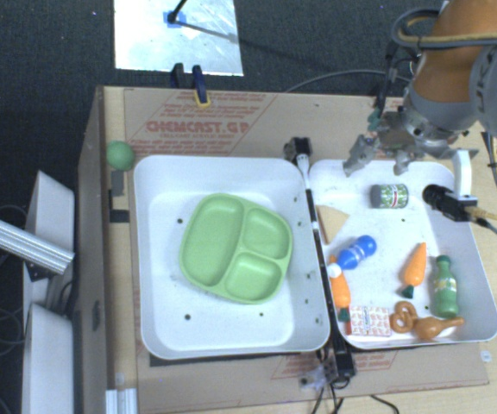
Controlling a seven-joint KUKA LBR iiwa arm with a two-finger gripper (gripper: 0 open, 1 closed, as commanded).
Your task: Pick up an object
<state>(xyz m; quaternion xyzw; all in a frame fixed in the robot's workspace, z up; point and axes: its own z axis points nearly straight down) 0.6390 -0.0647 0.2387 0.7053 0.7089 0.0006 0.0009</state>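
My gripper [378, 162] hangs over the far edge of the right bin [481, 283], fingers spread open with nothing between them. Just in front of it lies a small grey-green can [390, 196] on its side. Nearer in the same bin lie a tan wedge [333, 222], a blue and white bottle [356, 252], an orange carrot [414, 264], a green bottle [443, 287], an orange piece [340, 291], a red and white packet [369, 319], a pretzel [402, 317] and a tan pear-shaped piece [438, 325].
The left bin [166, 317] holds a green divided plate [236, 247]. A green ball [120, 154] sits on the bench's far left corner. A black clip [298, 149] stands where the two bins meet at the back.
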